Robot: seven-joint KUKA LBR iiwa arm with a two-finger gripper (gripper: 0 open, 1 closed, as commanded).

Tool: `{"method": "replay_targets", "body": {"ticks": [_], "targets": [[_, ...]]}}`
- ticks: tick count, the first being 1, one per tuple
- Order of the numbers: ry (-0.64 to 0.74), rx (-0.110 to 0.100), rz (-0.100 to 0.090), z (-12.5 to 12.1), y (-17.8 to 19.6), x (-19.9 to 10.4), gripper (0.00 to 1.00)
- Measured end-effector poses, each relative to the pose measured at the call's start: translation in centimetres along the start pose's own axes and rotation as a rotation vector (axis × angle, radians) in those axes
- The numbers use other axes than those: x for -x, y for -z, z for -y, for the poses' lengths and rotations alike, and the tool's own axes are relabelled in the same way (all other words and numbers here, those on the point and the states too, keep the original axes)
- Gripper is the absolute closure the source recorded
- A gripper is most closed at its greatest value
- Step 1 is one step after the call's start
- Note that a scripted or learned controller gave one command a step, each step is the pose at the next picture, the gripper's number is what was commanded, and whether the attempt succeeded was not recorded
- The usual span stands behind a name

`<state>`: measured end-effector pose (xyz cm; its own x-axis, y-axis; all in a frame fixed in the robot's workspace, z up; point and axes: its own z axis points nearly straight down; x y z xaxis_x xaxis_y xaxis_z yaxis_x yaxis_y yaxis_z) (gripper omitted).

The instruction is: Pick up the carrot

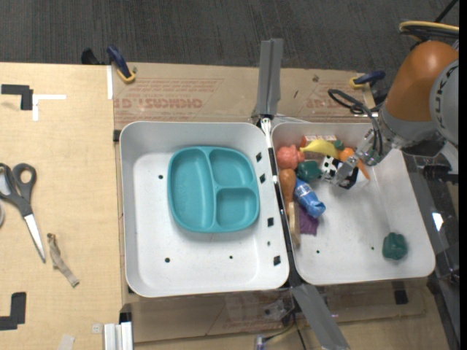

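Camera view, arm: the grey arm [427, 86] with the orange band comes in from the right and bends down over the far part of the right bin.
Gripper: the gripper [349, 175] is low in the right bin [365, 265], at the right edge of the pile of toys.
Fingers: they are dark and stand a little apart; an orange piece shows just above them, but I cannot tell if it is between them.
Carrot: the carrot [287, 184] lies in the right bin along its left wall, near the divider, pointing toward the near side; it is left of the gripper and not touching it.
Other toys: a pink-red round thing [288, 155] is just far of the carrot, a yellow banana [319, 146] is beside it to the right, a blue crumpled packet [309, 200] touches the carrot on its right, and a purple piece [308, 223] is near of the packet.
Green object: a dark green lump [395, 246] rests alone in the near right corner of the right bin.
Left bin: the left bin [146, 261] carries a teal divided plate [214, 189] in its middle.
Surface: scissors [22, 199] lie at the left on the wooden surface [58, 144], well apart from both bins.
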<state>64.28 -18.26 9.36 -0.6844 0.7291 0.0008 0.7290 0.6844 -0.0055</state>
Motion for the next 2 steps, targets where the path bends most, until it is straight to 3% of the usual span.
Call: {"method": "replay_targets", "body": {"ticks": [1,2], "targets": [[-0.007,-0.002,0.0,-0.56,0.01,-0.51,0.0],[-0.005,-0.007,-0.002,-0.46,0.81,-0.56,1.0]]}}
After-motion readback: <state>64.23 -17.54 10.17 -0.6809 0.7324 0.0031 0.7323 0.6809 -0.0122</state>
